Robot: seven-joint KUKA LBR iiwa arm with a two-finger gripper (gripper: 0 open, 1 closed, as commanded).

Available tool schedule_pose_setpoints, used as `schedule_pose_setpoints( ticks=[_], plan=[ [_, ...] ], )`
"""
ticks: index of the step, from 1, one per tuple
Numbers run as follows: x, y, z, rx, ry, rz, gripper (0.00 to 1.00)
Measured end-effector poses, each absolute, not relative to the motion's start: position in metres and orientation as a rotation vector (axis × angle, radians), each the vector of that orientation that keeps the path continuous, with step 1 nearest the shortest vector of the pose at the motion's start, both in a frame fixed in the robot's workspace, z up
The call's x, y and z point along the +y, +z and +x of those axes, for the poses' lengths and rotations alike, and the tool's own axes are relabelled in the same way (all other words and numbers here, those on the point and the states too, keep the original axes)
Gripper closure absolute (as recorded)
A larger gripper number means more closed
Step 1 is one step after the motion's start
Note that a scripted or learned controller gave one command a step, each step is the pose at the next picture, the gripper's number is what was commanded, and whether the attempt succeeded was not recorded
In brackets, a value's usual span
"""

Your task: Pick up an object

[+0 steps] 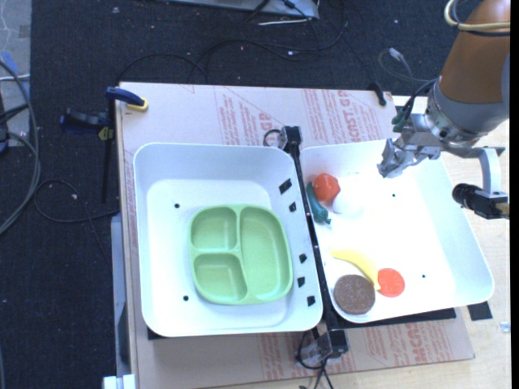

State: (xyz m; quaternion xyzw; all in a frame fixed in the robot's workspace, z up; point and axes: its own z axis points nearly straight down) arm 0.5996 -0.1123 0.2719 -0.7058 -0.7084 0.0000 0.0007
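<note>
The right bin [442, 217] holds several small items: a red-orange tomato-like piece [326, 187] at its left wall, a teal piece [319, 209] under it, a white piece [349, 204] beside them, a yellow banana [357, 262], a brown round cookie [354, 294] and an orange-red disc [391, 282] near the front. My gripper [392, 163] hangs over the bin's back part, to the right of the tomato-like piece and apart from every item. Nothing shows between its fingertips.
The left bin [154, 217] holds a green divided plate [241, 254]. A black divider strip [302, 217] runs between the bins. A blue and yellow clamp [126, 98] sits at the board's back left corner. Cables lie on the dark floor behind.
</note>
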Motion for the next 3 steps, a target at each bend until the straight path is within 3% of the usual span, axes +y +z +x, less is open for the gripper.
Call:
schedule_pose_setpoints(
  ticks=[3],
  plan=[
    [0.043,0.235,0.541,-2.226,0.001,-2.215,1.00]
  ],
)
